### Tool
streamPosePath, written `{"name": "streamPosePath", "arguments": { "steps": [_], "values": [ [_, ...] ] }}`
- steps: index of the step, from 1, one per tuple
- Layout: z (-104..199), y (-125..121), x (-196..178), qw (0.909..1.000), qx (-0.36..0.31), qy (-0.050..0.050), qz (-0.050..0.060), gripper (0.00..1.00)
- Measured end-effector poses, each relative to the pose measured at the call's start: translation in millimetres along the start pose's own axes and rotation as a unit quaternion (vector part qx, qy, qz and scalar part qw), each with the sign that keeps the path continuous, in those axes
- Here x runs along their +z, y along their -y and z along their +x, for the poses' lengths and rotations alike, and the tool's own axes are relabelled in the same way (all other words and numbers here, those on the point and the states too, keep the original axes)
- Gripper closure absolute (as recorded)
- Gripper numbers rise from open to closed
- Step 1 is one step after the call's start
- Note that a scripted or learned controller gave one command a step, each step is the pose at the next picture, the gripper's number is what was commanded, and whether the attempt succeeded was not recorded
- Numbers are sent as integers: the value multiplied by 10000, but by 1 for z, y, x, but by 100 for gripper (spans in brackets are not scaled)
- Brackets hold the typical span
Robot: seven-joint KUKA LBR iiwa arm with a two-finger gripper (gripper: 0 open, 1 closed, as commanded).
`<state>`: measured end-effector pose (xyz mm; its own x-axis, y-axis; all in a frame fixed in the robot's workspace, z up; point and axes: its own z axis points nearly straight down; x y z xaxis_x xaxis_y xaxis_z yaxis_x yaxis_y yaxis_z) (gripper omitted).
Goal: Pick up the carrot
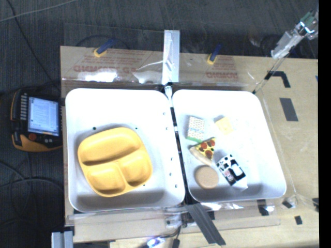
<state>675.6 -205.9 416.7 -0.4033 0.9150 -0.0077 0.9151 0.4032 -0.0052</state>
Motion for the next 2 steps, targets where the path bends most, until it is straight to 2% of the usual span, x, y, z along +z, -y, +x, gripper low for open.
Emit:
{"name": "streamPosePath", "arguments": {
  "steps": [1,2],
  "values": [
    [0,0,0,10000,0,0,1,0],
    [-11,17,-16,9937,1121,-31,-14,0]
  ]
}}
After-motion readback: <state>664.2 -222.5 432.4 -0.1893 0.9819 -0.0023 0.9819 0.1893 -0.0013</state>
